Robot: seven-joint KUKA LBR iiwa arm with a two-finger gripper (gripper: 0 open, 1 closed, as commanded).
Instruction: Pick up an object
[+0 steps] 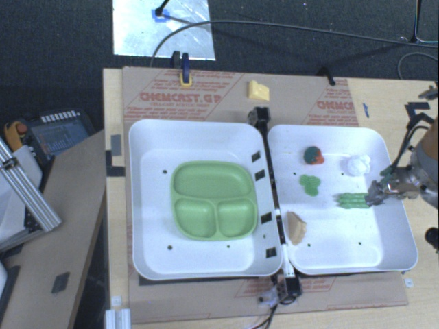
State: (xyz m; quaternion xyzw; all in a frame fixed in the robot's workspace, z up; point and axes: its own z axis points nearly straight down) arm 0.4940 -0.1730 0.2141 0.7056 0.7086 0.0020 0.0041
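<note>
The right bin (343, 252) holds several small items. A red and green piece (313, 155) lies near its back, a white lump (357, 164) to the right of that, and a small green piece (309, 184) in the middle. A long green item (350, 199) lies further right, and a tan piece (296, 228) sits by the left wall. My gripper (378, 192) reaches in from the right and sits low at the right end of the long green item, touching or almost touching it.
The left bin (154, 149) holds a green divided plate (214, 199). A yellow block (258, 90) and a yellow-blue clamp (185, 69) lie on the cardboard behind the bins. Black clips run along the divider (267, 184) between the bins.
</note>
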